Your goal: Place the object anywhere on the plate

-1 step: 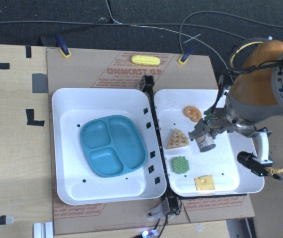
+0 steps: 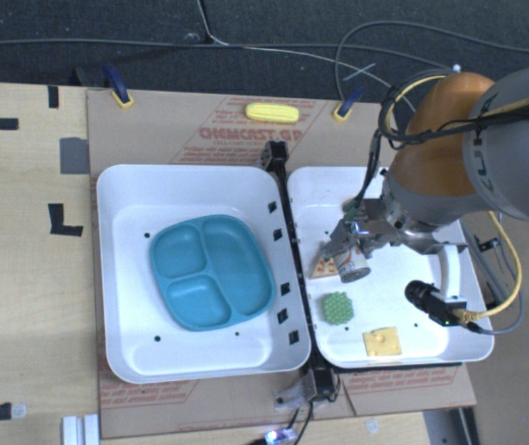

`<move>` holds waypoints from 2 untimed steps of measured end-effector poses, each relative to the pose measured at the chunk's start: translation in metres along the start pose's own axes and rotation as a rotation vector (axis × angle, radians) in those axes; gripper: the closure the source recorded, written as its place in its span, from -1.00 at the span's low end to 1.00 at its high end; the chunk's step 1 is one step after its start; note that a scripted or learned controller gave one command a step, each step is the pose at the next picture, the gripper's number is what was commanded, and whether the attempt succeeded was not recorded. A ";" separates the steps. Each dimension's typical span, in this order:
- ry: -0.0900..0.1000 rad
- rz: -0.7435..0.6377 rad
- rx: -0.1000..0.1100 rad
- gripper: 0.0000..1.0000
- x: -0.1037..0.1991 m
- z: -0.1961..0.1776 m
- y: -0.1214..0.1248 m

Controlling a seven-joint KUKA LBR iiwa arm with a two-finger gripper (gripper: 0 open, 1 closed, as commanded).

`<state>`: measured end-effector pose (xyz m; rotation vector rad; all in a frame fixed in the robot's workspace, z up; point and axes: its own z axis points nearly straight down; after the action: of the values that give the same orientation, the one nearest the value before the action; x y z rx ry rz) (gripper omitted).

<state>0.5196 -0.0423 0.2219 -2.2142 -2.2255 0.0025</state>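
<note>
Gripper point(image 2: 347, 253) hangs low in the right bin point(image 2: 449, 346), over a small tan object point(image 2: 324, 267), probably to grasp it; I cannot tell its opening. Blue divided plate point(image 2: 210, 272) waits in the left bin point(image 2: 120, 248), so the object must cross over.

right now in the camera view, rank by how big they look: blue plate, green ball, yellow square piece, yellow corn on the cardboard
1. blue plate, by far the largest
2. yellow corn
3. yellow square piece and green ball: these two look about alike, so I won't rank them.
</note>
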 end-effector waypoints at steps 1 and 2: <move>0.000 0.000 0.001 1.00 0.048 0.009 0.004; 0.001 -0.001 0.000 1.00 0.100 0.016 0.012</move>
<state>0.5312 0.0580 0.2059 -2.2129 -2.2258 0.0021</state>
